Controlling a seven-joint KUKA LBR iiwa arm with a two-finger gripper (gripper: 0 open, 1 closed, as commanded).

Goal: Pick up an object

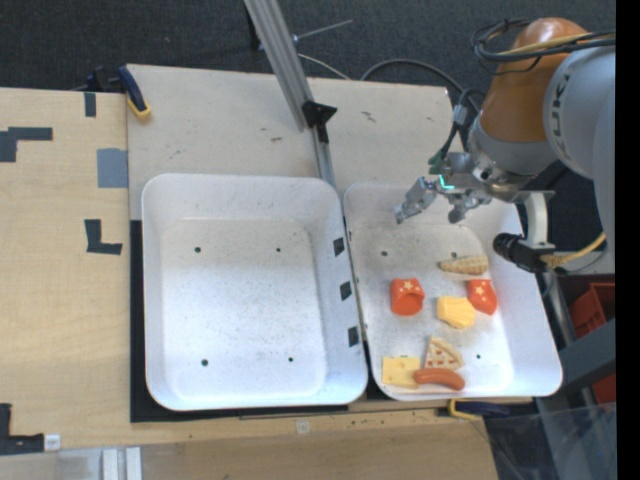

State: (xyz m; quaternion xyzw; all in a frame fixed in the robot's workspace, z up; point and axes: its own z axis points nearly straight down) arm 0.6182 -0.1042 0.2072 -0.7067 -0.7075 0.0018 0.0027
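My gripper [436, 208] hangs over the far end of the right bin [372, 230], its two fingers spread apart with nothing between them. Below it, toy foods lie in the bin's near half: a tan bread piece [464, 265], a red-orange pepper [406, 296], a red strawberry-like piece [482, 295], a yellow cheese block [456, 313], a pizza slice [441, 353], a flat yellow slice [400, 371] and a red sausage [439, 378]. The bread piece is nearest the gripper, a short way toward the front.
The left bin [240, 288] sits beside the right one, sharing a raised divider [342, 268]. A slanted metal pole [285, 58] rises behind the bins. A blue-yellow clamp [133, 91] sits at the bench's far left corner.
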